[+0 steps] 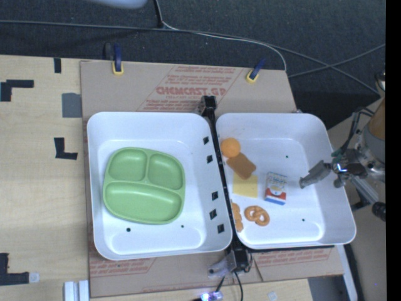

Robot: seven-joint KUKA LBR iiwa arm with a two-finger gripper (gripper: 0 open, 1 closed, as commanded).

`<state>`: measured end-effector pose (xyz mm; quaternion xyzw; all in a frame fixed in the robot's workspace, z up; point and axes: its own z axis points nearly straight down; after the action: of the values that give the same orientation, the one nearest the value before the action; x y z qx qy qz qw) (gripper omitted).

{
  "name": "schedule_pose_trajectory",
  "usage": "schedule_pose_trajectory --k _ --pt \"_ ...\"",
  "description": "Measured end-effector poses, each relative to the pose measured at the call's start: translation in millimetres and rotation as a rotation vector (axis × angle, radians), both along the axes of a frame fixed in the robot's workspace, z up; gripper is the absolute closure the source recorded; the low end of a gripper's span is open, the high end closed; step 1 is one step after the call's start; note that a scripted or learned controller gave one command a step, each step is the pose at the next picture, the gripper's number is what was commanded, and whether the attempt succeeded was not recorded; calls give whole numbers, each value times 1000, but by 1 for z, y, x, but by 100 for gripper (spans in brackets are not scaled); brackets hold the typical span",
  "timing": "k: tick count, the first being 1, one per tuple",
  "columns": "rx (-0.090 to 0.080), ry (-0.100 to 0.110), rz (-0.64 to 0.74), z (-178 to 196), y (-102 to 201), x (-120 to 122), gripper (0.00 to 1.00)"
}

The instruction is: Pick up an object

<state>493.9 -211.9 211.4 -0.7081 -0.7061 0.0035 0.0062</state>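
The right bin (313,137) holds several small items. An orange ball (230,147) lies near its left wall, with a brown block (241,165) just below it and a yellow square slice (245,185) under that. A small white, red and blue carton (275,189) lies near the middle, and a pretzel (256,215) sits toward the front. My gripper (311,177) reaches in over the bin's right side, about a hand's width right of the carton, and nothing shows in its grasp.
The left bin (150,121) holds a green divided plate (144,185). A black divider strip (214,168) runs between the bins. Another small orange piece (236,217) lies by the right bin's left wall. Cables cross the dark floor behind the bench.
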Motion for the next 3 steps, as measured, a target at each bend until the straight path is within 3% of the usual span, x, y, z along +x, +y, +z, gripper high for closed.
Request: schedule_pose_trajectory --k 1,3 --pt "-3 -12 4 6 0 3 0" --pt "-4 -10 3 -111 -2 13 0"
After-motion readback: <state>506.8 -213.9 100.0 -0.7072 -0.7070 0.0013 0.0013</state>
